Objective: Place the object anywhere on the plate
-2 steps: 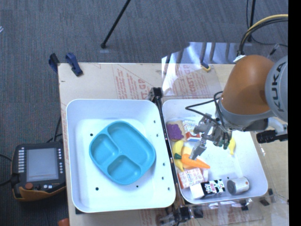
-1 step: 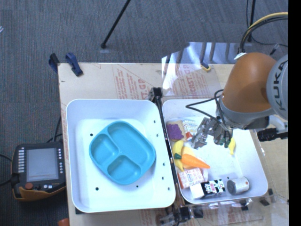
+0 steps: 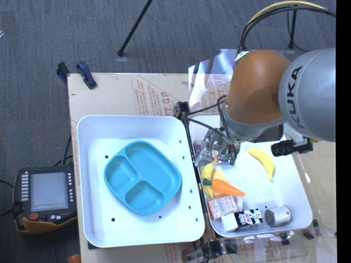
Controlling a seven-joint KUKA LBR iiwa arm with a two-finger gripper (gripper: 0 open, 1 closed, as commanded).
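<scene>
Gripper low over the left part of the right bin, just above a crowded cluster of small things; cannot tell from this slanted view whether spread or pressed together, nor whether pinching anything.

Judged to be at the picking step, with nothing yet on the plate; hard to say which thing is meant as the object, though likely one of those under the gripper: the yellow piece against the bin's left wall, or the carrot just beside it.

Next move, as a guess: close on one item alone, lift clear of the neighbours and of the dividing rims, carry leftward across to the other bin, lower over any of the plate's compartments, then release; calls for care with the tight packing, since easy to nudge or drag a neighbour along.

In the left bin: only the blue three-compartment plate, lying flat and a little askew, near the middle.

In the right bin: the yellow piece and carrot touching; a banana apart toward the right; a red-and-white packet below the carrot; a black-and-white carton and a silver can side by side along the near wall.
</scene>
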